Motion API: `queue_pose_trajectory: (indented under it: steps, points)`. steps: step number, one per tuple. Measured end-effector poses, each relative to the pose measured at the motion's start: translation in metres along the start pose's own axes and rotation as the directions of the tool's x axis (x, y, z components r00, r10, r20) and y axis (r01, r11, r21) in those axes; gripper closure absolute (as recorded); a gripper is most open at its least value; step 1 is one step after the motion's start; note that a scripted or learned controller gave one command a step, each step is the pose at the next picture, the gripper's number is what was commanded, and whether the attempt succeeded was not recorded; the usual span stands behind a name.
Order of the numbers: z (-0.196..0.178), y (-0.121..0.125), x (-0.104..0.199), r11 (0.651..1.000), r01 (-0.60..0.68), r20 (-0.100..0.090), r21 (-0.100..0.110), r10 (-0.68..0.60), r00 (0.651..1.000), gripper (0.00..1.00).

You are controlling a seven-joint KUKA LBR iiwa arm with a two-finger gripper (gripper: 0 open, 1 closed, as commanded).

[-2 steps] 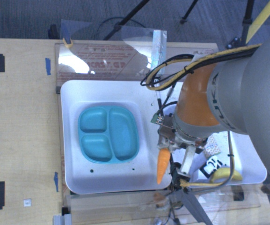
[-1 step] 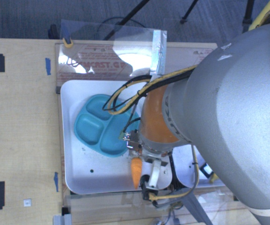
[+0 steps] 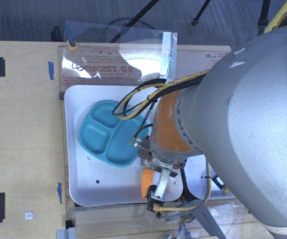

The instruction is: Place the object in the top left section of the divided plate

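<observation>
1. Pale wooden desk (image 3: 24,148) fills the left side of the view, with black marks and short pieces of blue tape on it; dark carpet is behind it at the top.
2. The grey arm (image 3: 252,128) comes in from the right and covers much of that side. Its orange band (image 3: 168,123) is over the right part of the white bin (image 3: 78,178).
3. The white bin lies in the middle of the desk. A clear sheet with red print (image 3: 113,59) stands at its far edge.
4. The blue divided plate (image 3: 103,133) lies in the upper left part of the bin, flat on the floor, with three sections.
5. Yellow and black cables (image 3: 133,101) run from the arm over the upper right edge of the plate.
6. The orange object (image 3: 146,181) is outside the plate, below its right section and close to the near wall of the bin. It is just beside the jaws, on their left.
7. I cannot tell if the jaws are open or closed, because the wrist hides them.
8. A small dark speck (image 3: 97,181) lies on the bin floor, below the plate.
</observation>
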State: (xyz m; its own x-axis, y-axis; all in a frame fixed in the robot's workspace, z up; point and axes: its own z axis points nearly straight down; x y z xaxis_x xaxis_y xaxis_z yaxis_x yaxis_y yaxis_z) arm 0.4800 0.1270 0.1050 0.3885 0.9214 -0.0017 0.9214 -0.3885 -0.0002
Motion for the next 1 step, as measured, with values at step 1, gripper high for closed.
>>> queue_pose_trajectory:
  steps: [1]
  points:
    - [0.0167,-0.0167,0.0480,0.998,0.065,0.010,-0.009,-0.065,0.998,1.00]
